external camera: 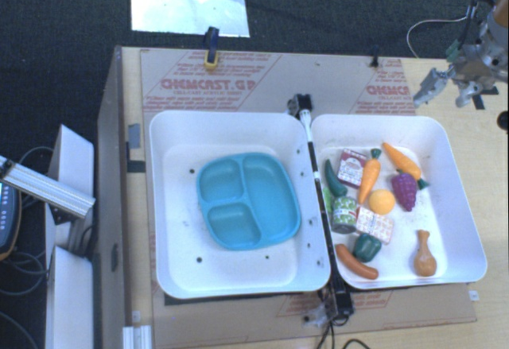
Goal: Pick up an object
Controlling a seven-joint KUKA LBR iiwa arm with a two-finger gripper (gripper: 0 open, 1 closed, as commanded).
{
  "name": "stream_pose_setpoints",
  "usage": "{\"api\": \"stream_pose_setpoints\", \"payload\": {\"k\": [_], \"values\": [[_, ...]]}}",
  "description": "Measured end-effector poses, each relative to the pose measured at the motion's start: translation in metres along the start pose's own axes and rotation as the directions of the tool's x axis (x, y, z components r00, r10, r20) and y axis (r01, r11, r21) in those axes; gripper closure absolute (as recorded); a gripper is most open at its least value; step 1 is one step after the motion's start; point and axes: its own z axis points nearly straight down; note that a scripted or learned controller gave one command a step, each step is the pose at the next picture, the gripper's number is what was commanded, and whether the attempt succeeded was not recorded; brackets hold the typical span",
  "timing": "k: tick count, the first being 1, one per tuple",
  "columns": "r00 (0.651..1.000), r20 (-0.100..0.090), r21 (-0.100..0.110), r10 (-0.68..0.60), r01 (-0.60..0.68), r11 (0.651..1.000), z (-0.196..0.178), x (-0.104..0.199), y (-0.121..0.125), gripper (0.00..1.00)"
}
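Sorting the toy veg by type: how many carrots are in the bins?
2, both in the right bin: one carrot upright mid-bin beside the red box, another carrot slanting near the far wall. None look hidden.

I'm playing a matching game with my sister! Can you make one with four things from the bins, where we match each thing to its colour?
Things:
1. divided plate
2. grapes
3. chicken drumstick
4. sausage

Colours:
A. purple
B. red-orange
C. light blue
D. tan brown

Pairs: 1-C, 2-A, 3-D, 4-B
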Motion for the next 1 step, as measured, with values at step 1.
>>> {"api": "stream_pose_setpoints", "payload": {"k": [1], "values": [[1.0, -0.002, 0.006, 0.0, 0.0, 1.0, 0.176, 0.0206, -0.0142, 0.0]]}}
